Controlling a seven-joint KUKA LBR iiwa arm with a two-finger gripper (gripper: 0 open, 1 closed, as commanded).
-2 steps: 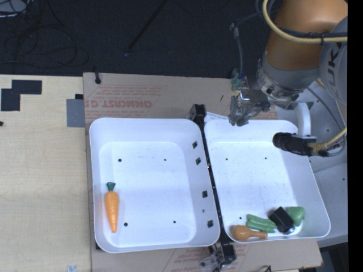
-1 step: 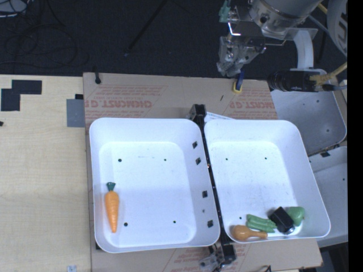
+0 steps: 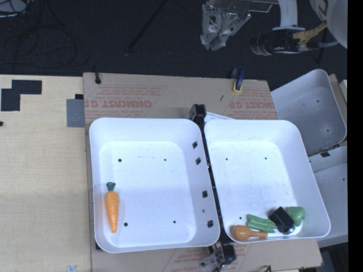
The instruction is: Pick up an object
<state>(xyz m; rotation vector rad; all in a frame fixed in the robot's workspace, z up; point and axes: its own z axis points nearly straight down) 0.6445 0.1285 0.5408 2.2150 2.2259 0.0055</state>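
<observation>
A toy carrot [image 3: 112, 210] lies alone near the left bin's [image 3: 142, 130] left wall; a grab could glance off it. Green pods [image 3: 261, 223], a black block [image 3: 282, 219] and a pear-shaped piece [image 3: 248, 233] crowd the right bin's [image 3: 249, 130] corner, inviting a slip. The gripper [image 3: 222, 26] hangs high above the bins.

- The cardboard sheet [image 3: 142, 98] under the bins bears red print, upside down from this view; it seems to read "CHEMCAST GP".
- The same red print recurs near its right end, partly covered.

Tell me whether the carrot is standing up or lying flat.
Lying flat: the carrot rests lengthwise on the left bin's floor, green top pointing away.
</observation>
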